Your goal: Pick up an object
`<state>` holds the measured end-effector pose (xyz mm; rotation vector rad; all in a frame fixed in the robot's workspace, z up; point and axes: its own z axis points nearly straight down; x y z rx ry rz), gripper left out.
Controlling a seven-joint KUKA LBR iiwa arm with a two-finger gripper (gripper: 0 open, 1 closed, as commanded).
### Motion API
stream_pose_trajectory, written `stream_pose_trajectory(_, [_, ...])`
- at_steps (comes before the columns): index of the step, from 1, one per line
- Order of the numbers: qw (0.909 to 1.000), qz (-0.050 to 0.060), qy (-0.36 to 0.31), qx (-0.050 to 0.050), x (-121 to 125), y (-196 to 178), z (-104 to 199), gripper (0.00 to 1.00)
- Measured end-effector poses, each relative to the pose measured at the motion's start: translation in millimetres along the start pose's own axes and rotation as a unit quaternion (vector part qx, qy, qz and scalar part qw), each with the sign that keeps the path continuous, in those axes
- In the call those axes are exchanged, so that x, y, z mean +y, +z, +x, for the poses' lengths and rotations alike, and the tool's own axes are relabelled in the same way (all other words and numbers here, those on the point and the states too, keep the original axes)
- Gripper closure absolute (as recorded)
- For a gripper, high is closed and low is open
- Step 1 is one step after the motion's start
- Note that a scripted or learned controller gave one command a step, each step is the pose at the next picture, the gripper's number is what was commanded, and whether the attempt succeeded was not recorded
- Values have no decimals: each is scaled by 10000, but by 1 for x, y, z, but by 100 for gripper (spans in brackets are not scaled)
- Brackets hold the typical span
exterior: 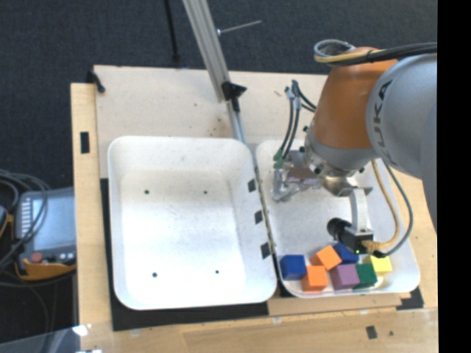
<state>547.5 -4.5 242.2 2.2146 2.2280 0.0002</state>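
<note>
1. The grey KUKA arm with its orange band (346, 101) reaches in from three o'clock and hangs over the right-hand shallow white plastic bin (309, 219), its bulk covering that bin's twelve o'clock half.
2. The metal two-finger gripper (283, 186) sits below the wrist, over the nine o'clock side of the right bin, close to the rim where the two bins meet. Whether it is parted or closed cannot be told from this slant, and no object is seen in it.
3. The small coloured blocks lie clustered at the right bin's six o'clock edge, well apart from the gripper.
4. A blue cube (293, 266) is the block furthest toward nine o'clock in the cluster.
5. An orange cube (316, 277) lies just beside it toward three o'clock, and a second orange block (327, 257) sits at the cluster's twelve o'clock side.
6. A purple cube (344, 276), a green cube (366, 274) and a yellow cube (382, 264) continue the row toward three o'clock, packed close together.
7. A black fitting on a cable (344, 231) hangs just at twelve o'clock of the cluster.
8. The left-hand shallow white plastic bin (184, 219) lies at nine o'clock of the right bin, their rims side by side.
9. A slanted silver aluminium rail (210, 50) rises from the bench at twelve o'clock.
</note>
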Motion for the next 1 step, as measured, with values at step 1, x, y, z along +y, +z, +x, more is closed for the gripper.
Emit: stream_pose_trajectory(1, [10000, -7, -10, 11, 16, -6, 58, 100])
